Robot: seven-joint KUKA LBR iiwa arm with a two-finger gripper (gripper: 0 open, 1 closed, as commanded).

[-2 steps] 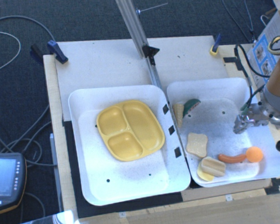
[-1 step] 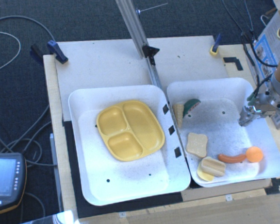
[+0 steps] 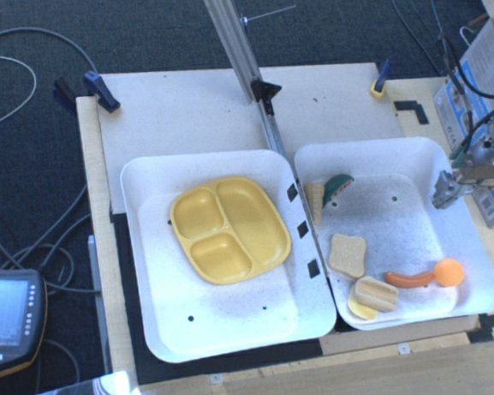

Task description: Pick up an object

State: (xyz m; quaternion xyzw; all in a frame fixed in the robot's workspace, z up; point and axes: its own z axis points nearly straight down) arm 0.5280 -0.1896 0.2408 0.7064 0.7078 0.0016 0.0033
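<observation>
- Whether the fingers of the gripper (image 3: 447,190) are spread or closed cannot be told; nothing visible sits between them.
- Taking the right bin (image 3: 414,147) as the landmark: the gripper hangs at its right rim, about halfway down that side.
- The likely targets lie along the bin's near edge: an orange ball (image 3: 449,272) touching a sausage (image 3: 410,279), a bun (image 3: 374,295) and a toast slice (image 3: 347,255).
- A green-and-red piece (image 3: 338,187) lies near the bin's far left wall.
- The ball looks closest to the gripper, but round things roll; I would centre over it and descend straight.
- The yellow divided plate (image 3: 229,229) sits in the neighbouring left bin (image 3: 150,270).
</observation>
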